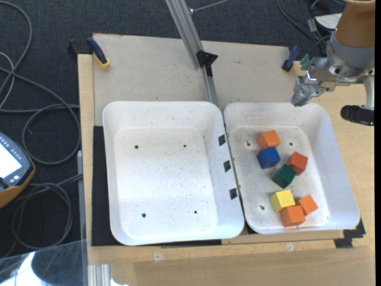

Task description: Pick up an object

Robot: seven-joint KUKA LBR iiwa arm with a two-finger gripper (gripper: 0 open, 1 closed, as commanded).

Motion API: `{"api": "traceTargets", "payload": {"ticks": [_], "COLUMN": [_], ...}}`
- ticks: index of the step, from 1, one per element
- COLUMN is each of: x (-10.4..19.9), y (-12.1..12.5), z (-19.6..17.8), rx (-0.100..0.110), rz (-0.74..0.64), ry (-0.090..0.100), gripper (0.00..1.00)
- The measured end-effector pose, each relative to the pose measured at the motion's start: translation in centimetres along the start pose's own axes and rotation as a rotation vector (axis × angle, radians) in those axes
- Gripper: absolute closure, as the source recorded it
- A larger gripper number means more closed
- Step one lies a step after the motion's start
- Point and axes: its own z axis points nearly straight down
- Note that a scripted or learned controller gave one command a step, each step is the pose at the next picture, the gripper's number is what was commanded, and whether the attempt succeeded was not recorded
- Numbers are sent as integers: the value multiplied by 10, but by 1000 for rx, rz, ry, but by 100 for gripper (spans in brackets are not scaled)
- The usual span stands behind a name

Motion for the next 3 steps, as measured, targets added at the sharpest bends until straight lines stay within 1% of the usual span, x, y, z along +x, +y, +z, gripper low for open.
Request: {"api": "traceTargets", "payload": {"ticks": [1,2,3], "x": [60,117,173], "y": [5,-1,2], "z": [11,16,6], "rx": [6,6,2], "rz": [-5,-5,-6], "ry": [4,4,4], "gripper": [100,100,100]}}
